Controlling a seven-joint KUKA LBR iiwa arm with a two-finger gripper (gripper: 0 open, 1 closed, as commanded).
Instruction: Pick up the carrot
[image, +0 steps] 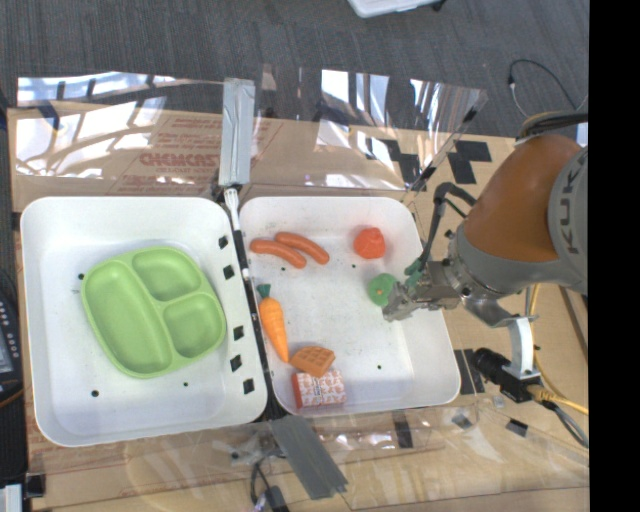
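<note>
The carrot (274, 327) lies at the right bin's (425, 365) left wall, long axis running up-down in frame (leafy end up), well left of the jaws (397, 303); their opening I cannot tell

A robotics laboratory test bench: a grey-and-orange KUKA arm (520, 215) reaches over two shallow white bins (60, 400) fixed side by side with tape, ringed by clear plastic sheeting (390, 100) and cardboard (180, 150). Loose cables (560, 400) trail at the bench edge, above grey carpet (150, 35); plastic toy food (290, 250) serves as test items.
</note>
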